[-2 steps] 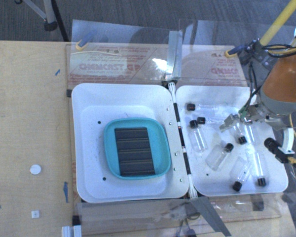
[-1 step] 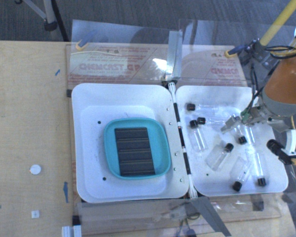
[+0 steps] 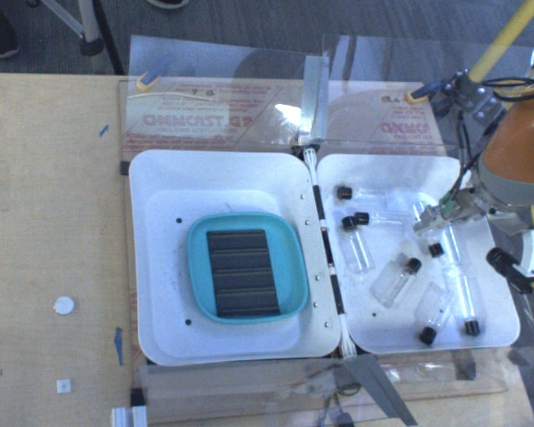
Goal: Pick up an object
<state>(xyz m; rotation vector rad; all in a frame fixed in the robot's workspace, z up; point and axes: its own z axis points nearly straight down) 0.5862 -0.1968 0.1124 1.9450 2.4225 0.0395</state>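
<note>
The gripper [image 3: 438, 213] is seen low over the right bin [image 3: 507, 327], toward its 2 o'clock corner, with the grey arm [image 3: 507, 163] and its orange band rising behind it at 3 o'clock. How the gripper is set cannot be told: its metal tip is blurred against clear glass and white plastic, and nothing can be confirmed as held.

Several small clear vials with black caps are scattered in that bin. One vial [image 3: 439, 249] lies just below the tip, at its 6 o'clock; another [image 3: 398, 278] rests near the bin's centre, at 7 o'clock from the gripper. A further vial [image 3: 357, 243] lies at 9 o'clock, close to the dividing wall, and two more [image 3: 434, 314] [image 3: 467, 305] lie near the 5 o'clock edge. A loose black cap [image 3: 343, 192] sits at 10 o'clock.

The left bin [image 3: 151, 265] carries a teal tray [image 3: 200, 269] with a dark ribbed insert [image 3: 242, 272], well apart from the gripper.

Failure is judged likely on a few counts. The vials are round, smooth and lying on their sides, so one could be rolled away or squeezed out sideways when pinched. Where vials lie close together, two could be struck at once and neither secured. The bin's raised rim near the tip could also be struck on descent.
</note>
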